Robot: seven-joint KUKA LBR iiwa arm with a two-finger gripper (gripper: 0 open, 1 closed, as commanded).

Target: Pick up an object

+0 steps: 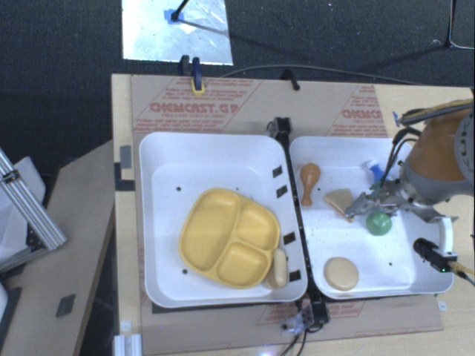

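In the right bin, the gripper sits just beside a green ball and a tan wedge. A round tan disc lies nearer the bin's front.

Camera position: a single fixed camera mounted above the bench, looking down at a slant.
Facing: toward the two white bins, left bin and right bin, which lie side by side across the middle of the frame.
Distance: far enough to take in both bins whole, the bench edges, dark floor beyond and a shiny sheet at the top.
Arm entry: the grey-and-orange arm reaches in from the right edge of the frame.
Shared coverage: one view, so nothing overlaps.
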